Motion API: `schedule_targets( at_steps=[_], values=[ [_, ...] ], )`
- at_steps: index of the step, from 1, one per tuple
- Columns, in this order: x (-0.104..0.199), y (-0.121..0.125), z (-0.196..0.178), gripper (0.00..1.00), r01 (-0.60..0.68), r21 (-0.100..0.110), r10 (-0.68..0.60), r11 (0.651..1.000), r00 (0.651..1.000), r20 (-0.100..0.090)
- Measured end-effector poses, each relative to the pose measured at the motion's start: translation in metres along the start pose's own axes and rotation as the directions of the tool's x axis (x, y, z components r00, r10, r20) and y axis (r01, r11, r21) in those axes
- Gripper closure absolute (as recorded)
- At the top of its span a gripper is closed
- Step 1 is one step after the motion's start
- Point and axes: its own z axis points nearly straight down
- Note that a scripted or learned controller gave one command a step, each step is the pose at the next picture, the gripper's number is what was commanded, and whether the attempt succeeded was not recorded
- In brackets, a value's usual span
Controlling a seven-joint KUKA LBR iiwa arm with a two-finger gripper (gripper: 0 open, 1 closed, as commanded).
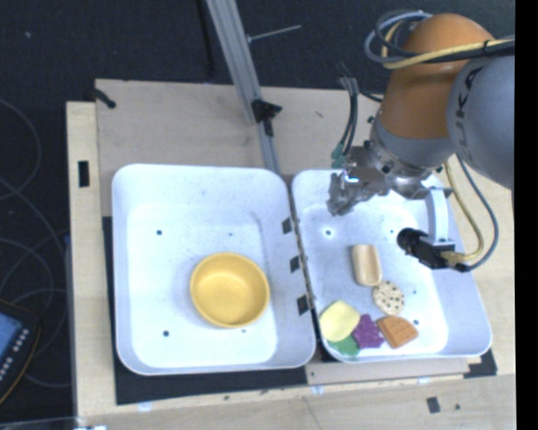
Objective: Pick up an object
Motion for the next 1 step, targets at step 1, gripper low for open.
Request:
schedule_targets(
  at_steps=[1],
  values=[
    [0.0437,0.0088,0.0117,1.00,-0.002,0.003,0.002,1.000,1.000,0.001]
  ],
)
